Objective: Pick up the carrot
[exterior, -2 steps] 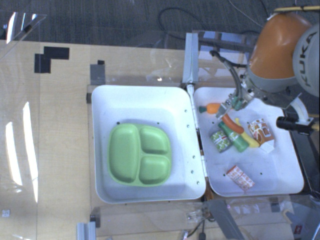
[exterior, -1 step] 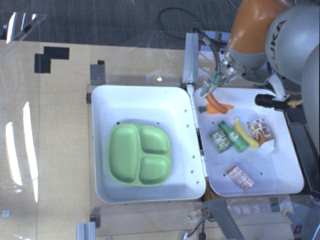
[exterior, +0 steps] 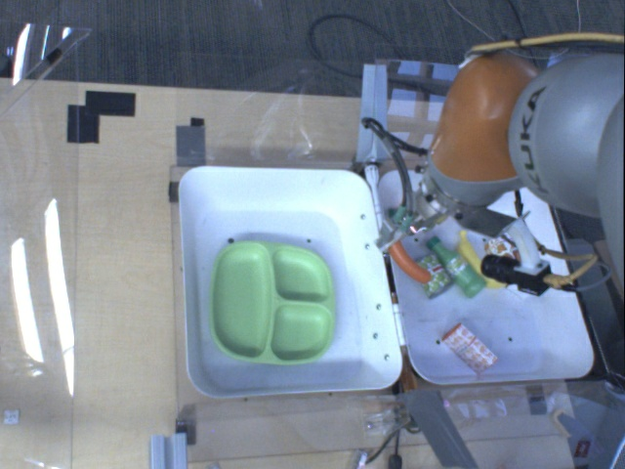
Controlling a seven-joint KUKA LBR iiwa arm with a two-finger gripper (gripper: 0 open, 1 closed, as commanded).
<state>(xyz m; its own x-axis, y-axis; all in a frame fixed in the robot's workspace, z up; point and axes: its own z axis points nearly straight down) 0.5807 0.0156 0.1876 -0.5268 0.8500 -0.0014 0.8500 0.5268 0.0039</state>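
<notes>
Camera view: carrot (exterior: 410, 262) beside green bottle (exterior: 455, 267)

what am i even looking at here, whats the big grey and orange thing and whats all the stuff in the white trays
The big grey and orange thing is a robot arm, coming in from the right. The single camera sits above the bench and looks down at a slant. The arm ends in a small two-finger gripper, low over the left edge of the right white bin; whether its fingers are open or shut is too hard to tell.

Two shallow white bins sit side by side. The left bin holds a green divided plate. The right bin holds an orange carrot right below the gripper, a green bottle, something yellow that may be a banana, and a small red and white packet.

The arm is meant to pick up the carrot, which appears to lie in the bin, not lifted.
</notes>
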